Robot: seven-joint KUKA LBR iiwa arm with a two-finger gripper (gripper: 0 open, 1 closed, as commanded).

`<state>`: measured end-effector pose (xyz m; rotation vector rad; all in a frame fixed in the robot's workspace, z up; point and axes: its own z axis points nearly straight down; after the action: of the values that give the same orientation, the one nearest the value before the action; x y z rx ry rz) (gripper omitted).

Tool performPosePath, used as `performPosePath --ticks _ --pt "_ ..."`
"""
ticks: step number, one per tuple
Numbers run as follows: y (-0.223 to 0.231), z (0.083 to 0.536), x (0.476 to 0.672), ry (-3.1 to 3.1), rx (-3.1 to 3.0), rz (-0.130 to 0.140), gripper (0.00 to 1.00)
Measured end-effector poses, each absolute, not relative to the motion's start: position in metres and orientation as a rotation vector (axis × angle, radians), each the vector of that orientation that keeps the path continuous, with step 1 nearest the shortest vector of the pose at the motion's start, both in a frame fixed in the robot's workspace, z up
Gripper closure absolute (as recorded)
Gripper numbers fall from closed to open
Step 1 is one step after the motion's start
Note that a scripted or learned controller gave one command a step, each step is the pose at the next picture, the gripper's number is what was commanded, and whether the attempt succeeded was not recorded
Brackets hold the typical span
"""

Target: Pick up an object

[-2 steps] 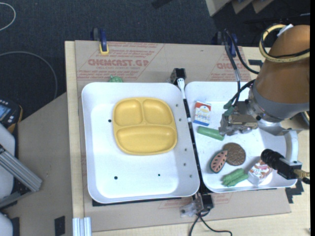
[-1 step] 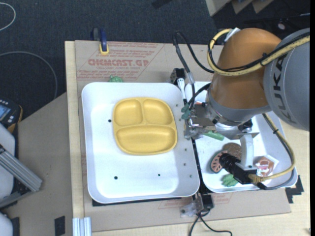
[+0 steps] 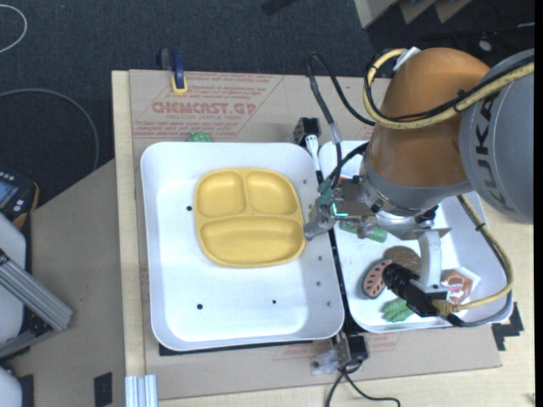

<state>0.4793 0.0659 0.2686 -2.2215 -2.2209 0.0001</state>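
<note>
One camera, fixed above the bench [image 3: 144,346] and looking down at a slant; the left bin [image 3: 170,253] lies whole in frame with its yellow divided plate [image 3: 249,217]; the right bin [image 3: 471,261] is largely covered by the arm [image 3: 424,125] reaching in from the right — near enough, it seems, to blur fine detail; dark floor [image 3: 102,24] fills the top.

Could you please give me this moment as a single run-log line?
arm: over right bin | gripper: at the divide between bins, nothing seen held | yellow divided plate: in left bin | small items: right bin
</note>
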Motion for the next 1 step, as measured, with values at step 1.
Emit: performPosePath --ticks 1 --pt "0.0662 0.279 0.4798 -2.223 -2.221 -0.003 1.0"
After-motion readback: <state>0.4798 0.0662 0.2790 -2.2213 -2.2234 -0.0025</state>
